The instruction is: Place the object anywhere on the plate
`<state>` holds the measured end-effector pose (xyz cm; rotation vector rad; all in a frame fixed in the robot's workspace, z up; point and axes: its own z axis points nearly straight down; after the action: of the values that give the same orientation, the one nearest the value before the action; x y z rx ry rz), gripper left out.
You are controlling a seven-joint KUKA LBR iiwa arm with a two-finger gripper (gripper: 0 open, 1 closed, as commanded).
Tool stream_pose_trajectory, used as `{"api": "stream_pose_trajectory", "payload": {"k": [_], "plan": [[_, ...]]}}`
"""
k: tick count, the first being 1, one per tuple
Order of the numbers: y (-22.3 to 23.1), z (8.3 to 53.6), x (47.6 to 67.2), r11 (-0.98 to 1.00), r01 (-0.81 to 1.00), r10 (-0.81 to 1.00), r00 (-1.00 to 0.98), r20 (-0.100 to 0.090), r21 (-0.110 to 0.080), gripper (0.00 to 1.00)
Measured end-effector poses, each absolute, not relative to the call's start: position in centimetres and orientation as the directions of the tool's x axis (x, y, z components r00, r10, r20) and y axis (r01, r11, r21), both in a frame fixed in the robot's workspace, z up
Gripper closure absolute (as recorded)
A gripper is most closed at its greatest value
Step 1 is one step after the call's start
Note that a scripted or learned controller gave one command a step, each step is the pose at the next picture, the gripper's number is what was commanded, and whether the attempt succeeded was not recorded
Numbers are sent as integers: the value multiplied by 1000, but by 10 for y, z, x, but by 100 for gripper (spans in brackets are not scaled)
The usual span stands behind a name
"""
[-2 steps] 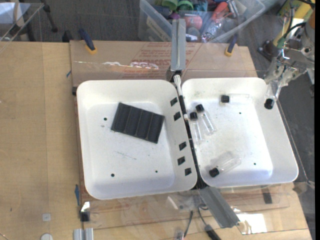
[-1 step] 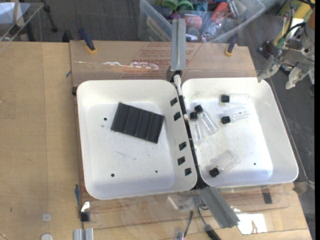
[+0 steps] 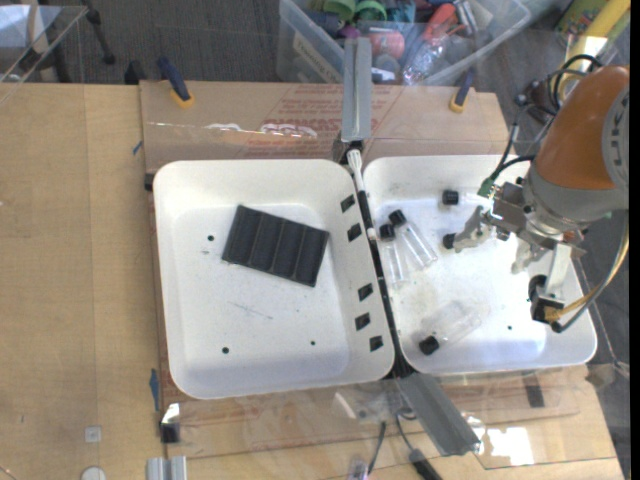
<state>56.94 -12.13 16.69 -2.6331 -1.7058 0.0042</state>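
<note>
On a wooden bench seen from above at a slant, two shallow white bins are sitting side by side, joined along a central seam with small black clips. Nearest the viewer, in the right bin (image 3: 570,353), a clear plastic tube with a black cap (image 3: 447,326) is lying on its side near the front edge, touching nothing else. A little farther back in the same bin, two more clear tubes with black caps (image 3: 408,248) are lying together close to the central seam, and a small black cap (image 3: 450,197) is resting alone toward the bin's back. In the left bin (image 3: 180,358), a dark ribbed rectangular plate (image 3: 275,245) is lying flat and slightly turned, well apart from all the tubes, with nothing resting on it. From the right side, the grey arm with an orange band is reaching over the right bin, and its gripper (image 3: 500,243) is hanging above the bin's right half, between the tubes near the seam and the bin's right wall; its fingers are appearing spread apart with nothing between them. Behind the bins, a strip of brown cardboard (image 3: 250,118) is lying clamped to the bench, and farthest back a clear storage tub (image 3: 400,18) is holding a jumble of colourful objects.
</note>
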Motion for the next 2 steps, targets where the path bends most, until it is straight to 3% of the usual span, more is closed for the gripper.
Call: {"api": "stream_pose_trajectory", "payload": {"k": [1, 2], "plan": [[-68, 184, 559, -396, 918, 918, 396, 0, -6, 0], [-69, 184, 559, -397, 918, 918, 397, 0, -6, 0]]}}
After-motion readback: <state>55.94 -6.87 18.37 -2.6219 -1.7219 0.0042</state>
